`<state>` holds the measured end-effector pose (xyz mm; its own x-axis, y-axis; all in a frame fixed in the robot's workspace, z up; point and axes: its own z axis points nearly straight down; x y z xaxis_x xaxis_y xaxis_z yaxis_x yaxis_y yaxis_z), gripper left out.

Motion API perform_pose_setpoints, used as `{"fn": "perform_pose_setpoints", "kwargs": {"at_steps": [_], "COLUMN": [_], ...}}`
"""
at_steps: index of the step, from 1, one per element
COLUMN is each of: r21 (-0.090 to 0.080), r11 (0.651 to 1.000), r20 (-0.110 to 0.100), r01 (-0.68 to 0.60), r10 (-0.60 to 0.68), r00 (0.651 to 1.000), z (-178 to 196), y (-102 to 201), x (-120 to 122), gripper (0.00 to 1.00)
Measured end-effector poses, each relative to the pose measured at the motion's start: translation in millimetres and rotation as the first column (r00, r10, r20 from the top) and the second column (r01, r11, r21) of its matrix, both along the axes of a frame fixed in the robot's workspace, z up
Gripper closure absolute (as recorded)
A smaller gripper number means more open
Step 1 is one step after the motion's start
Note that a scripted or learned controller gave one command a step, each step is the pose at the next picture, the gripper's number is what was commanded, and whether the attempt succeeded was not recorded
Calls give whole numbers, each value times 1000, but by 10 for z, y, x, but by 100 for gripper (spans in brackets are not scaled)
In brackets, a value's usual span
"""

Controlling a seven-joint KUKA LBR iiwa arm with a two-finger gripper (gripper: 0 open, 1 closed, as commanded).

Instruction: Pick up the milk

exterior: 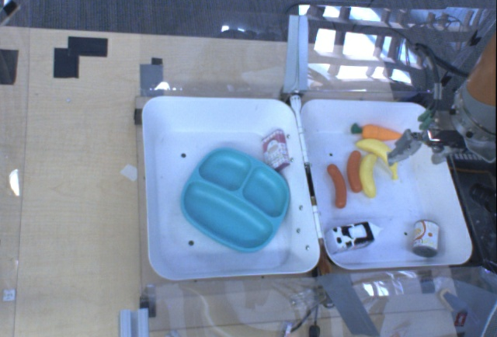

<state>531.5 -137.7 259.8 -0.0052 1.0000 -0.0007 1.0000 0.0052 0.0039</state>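
Note:
The milk (pixel 353 235) is a small carton with a black-and-white cow pattern. It lies on its side in the front left corner of the right bin (pixel 446 192). My gripper (pixel 404 147) hangs over the back right part of that bin, just right of the bananas (pixel 371 162). It is well behind and to the right of the milk and not touching it. The arm comes in from the right edge.
The right bin also holds a carrot (pixel 380 132), two orange-red sausages (pixel 338 184) and a small can (pixel 425 237) at the front right. In the left bin (pixel 159 180) are a blue divided plate (pixel 235 198) and a red-and-white packet (pixel 276 149).

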Motion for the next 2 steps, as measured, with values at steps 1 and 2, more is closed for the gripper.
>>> {"fn": "perform_pose_setpoints", "kwargs": {"at_steps": [1,2], "r21": [0,0], "r11": [996,996], "r20": [-1,2], "r01": [-91,90], "r10": [91,-90], "r00": [996,996], "z": [-1253,-1323], "y": [-383,-653], "x": [-427,74], "gripper": [0,0]}}
